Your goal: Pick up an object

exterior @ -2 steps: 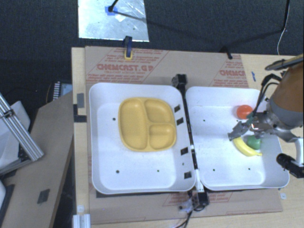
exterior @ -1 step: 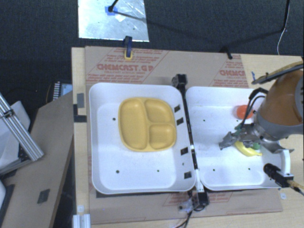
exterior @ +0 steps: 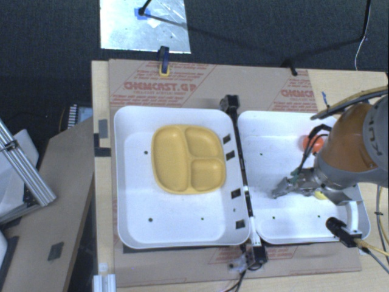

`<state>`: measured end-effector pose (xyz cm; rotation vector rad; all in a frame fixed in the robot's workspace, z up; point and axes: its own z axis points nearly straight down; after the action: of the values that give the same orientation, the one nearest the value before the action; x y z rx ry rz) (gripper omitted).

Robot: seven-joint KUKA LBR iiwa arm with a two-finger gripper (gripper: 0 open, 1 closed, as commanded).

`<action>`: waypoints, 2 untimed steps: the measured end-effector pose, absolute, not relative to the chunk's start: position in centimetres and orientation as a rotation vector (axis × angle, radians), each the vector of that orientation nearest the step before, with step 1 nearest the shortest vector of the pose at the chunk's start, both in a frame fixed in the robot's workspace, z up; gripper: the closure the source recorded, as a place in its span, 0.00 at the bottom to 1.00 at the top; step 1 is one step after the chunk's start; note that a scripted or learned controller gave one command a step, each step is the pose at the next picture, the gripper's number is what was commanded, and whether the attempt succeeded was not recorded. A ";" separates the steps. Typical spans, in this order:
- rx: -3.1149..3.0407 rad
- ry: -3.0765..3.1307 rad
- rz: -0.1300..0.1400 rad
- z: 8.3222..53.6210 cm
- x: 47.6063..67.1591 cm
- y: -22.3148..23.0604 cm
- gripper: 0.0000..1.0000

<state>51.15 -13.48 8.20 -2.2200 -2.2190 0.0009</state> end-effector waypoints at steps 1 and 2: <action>-2.223 -2.223 -0.002 9.5 51.3 -13.5 1.00; -2.222 -2.231 -0.006 15.9 51.6 -13.8 1.00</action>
<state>51.64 -13.76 15.90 -2.2219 -2.2307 -0.0061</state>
